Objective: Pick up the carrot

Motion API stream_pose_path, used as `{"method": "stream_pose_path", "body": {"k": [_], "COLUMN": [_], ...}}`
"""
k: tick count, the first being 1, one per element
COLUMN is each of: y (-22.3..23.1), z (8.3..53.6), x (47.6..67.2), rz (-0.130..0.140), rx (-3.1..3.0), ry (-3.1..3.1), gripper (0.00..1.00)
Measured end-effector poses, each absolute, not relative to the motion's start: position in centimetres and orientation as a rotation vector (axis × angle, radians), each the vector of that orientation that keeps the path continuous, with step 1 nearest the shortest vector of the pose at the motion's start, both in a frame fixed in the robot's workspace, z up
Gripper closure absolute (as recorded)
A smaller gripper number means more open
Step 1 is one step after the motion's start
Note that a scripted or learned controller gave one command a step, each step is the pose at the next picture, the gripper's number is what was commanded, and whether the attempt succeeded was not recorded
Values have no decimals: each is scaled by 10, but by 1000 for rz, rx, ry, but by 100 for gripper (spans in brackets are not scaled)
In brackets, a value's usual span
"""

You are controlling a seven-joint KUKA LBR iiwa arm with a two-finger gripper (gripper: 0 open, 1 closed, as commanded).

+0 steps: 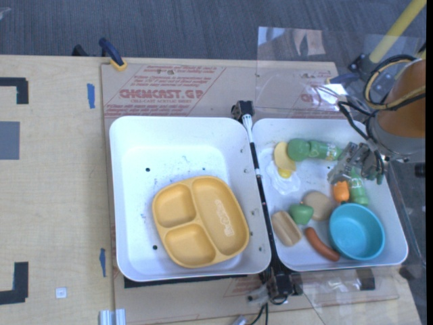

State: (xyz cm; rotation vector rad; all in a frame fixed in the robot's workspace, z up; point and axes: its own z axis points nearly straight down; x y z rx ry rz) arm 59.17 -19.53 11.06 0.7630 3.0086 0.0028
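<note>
1. Gripper [357, 164] is low over the right bin's [399, 239] far right side. Whether it is released or clenched, I cannot tell; the hardware there reads as a dark tangle.
2. Carrot [341, 191]: small orange piece with a green top [358, 193], lying just below the gripper, touching or nearly touching it. Not visibly held.
3. Just beyond it sits the blue bowl [356, 231], close against the carrot's near side. A tan round piece [316, 204] lies to its left.
4. Further out: green bottle-like toy [308, 149], yellow piece [283, 158], sausage [321, 244], bun [285, 228].
5. Left bin [135, 147] holds a yellow divided plate [199, 220].
6. Handling judgement: likely a light, rigid plastic toy, smooth and prone to slipping. Best taken across the orange body at mid-length, clear of the bowl rim.
</note>
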Motion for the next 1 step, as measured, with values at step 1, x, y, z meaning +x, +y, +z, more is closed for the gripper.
{"method": "stream_pose_path", "body": {"k": [1], "y": [-151], "z": [144], "x": [524], "rz": [3], "rx": [1232], "ry": [2890], "gripper": [100]}}
